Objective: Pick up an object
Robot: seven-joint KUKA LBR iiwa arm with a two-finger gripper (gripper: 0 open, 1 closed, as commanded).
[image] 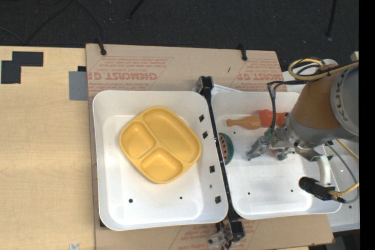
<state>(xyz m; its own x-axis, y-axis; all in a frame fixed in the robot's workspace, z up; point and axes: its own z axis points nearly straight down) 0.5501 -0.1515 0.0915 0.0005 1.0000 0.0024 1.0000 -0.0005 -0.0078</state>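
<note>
Your claw [262, 148] is down low in the right bin [275, 199], fingers pointing toward 9 o'clock with a narrow gap between them and nothing pinched in there. The arm [319, 111] comes in from 3 o'clock, orange band sitting right above the wrist, tilted down over the bin's right half. Just up at 12 o'clock from the claw you've got an orange, carrot-looking object [253, 120] lying flat, close to the fingers but not touching. At 9 o'clock from the claw, a dark green round thing [226, 149] sits against the divider. Over in the left bin [117, 202] there's a yellow compartment plate [160, 144], well apart from the action on your surface [41, 155].
</note>
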